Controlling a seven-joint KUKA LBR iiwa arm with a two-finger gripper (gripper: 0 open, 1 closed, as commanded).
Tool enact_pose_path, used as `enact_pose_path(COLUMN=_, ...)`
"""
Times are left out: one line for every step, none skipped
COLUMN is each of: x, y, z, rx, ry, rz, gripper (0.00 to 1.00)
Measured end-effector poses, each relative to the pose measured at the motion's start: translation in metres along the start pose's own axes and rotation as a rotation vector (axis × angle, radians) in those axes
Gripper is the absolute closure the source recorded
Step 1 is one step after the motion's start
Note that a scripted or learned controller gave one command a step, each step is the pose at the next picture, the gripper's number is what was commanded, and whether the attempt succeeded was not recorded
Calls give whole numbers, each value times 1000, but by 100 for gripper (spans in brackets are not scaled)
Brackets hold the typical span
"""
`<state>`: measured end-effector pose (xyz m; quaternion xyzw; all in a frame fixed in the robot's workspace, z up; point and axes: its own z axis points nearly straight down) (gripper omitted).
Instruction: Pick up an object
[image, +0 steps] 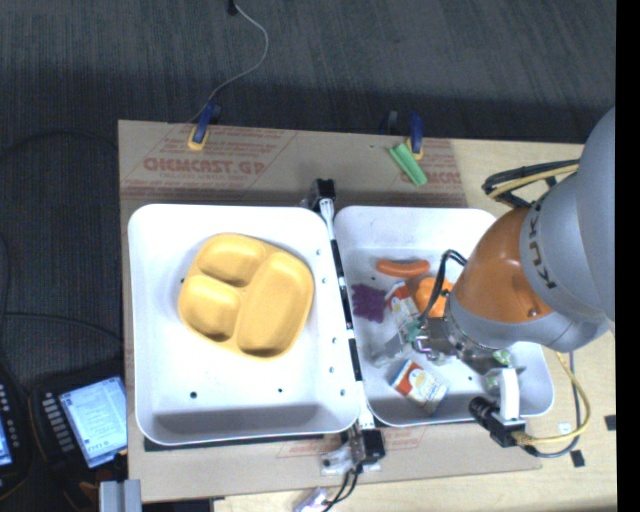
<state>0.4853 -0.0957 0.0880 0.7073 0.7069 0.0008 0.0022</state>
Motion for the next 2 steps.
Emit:
enact_pose_path(x=0, y=2, z=-11, rx=-6, ry=-2, rz=1, gripper=100)
enact_pose_path(x=0, y=2, z=-11, rx=-5, ry=-1, rz=1, gripper=0)
